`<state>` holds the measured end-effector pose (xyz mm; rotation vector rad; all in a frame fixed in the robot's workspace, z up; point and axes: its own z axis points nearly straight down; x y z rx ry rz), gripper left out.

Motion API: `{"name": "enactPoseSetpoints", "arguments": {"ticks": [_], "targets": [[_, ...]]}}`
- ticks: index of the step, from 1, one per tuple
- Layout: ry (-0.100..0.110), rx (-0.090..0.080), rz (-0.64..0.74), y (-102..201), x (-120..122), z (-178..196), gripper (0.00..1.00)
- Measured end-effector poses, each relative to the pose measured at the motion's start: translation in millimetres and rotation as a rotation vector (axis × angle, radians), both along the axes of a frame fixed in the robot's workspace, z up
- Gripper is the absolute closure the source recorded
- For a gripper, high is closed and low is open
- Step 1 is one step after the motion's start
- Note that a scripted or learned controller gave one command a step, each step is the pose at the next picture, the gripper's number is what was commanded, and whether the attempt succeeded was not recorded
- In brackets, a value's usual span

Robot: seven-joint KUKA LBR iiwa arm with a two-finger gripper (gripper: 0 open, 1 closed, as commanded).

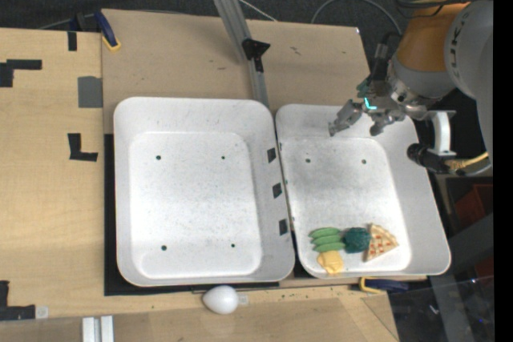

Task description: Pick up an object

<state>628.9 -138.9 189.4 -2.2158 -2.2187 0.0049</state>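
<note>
Your right bin (417, 196) holds a green pea pod (325, 237), broccoli (357, 238), pizza slice (380, 241) and yellow piece (330, 260) at its near edge. The gripper (359, 120) hangs fingers apart over the far edge. A white egg (220, 299) lies on the wooden bench (48, 196).

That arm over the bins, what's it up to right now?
The arm reaches in over the far edge of the right bin, its tool spread open and holding nothing. Four toys sit at that bin's near end: a green one, a teal one, a yellow one and a pizza slice. Nothing is picked up yet.
</note>
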Motion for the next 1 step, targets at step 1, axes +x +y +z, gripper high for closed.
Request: {"name": "enactPoseSetpoints", "arguments": {"ticks": [1], "targets": [[-0.004, -0.001, 0.001, 0.0, 1.1, 2.8, 0.00]]}}
